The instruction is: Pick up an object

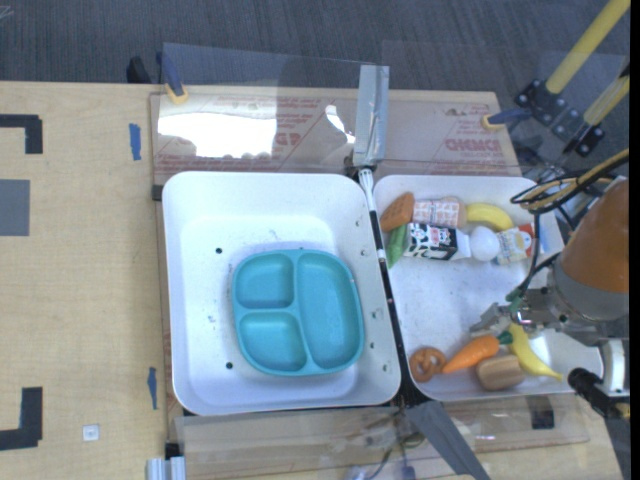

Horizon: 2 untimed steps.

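White plastic makes up both shallow bins on the pale wooden bench [80,298], the left bin [190,218] filling the middle of the frame and the right bin [440,298] sitting against it toward the right. A turquoise three-compartment plate [297,311] lies in the left bin, slightly below centre. Along the upper edge of the right bin lie a toy croissant [398,209], a green piece [394,245] just below it, a black-and-white milk carton [432,241], a small pink-labelled package [438,211], a banana [490,215] and a white egg-like ball [483,244]. Near the lower edge of that bin sit a brown pretzel-like bun [427,362], an orange carrot [470,353], a tan bread roll [500,372] and a second banana [530,351], all close together. At the right edge of the frame the grey arm with its orange band [603,243] comes in low, and the gripper [505,318] hangs just above the carrot's green top and the second banana; whether its fingers are spread or closed cannot be told, and nothing is visibly held.
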Tool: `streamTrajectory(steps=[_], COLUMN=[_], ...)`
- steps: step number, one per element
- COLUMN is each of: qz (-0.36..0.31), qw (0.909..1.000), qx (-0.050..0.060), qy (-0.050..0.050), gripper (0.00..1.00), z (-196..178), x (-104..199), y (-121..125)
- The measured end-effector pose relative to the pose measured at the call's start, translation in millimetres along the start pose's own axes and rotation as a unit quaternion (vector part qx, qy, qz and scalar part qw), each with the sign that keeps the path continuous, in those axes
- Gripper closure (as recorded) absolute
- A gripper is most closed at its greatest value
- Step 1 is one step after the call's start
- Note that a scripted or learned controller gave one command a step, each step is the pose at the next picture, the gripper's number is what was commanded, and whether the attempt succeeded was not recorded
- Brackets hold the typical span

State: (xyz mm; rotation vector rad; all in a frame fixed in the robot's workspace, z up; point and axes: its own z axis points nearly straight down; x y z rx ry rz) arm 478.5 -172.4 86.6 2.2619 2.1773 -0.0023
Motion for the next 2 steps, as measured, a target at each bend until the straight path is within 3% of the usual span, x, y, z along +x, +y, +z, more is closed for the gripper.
streamTrajectory(steps=[1,2], qz=[-0.001,-0.012], qw=[1.0,0.9999], qx=[-0.004,-0.006], qy=[-0.001,0.002], gripper=[1.0,1.0], z=[-11.1,-128.4], x=[0.6,50.0], y=[2.9,39.1])
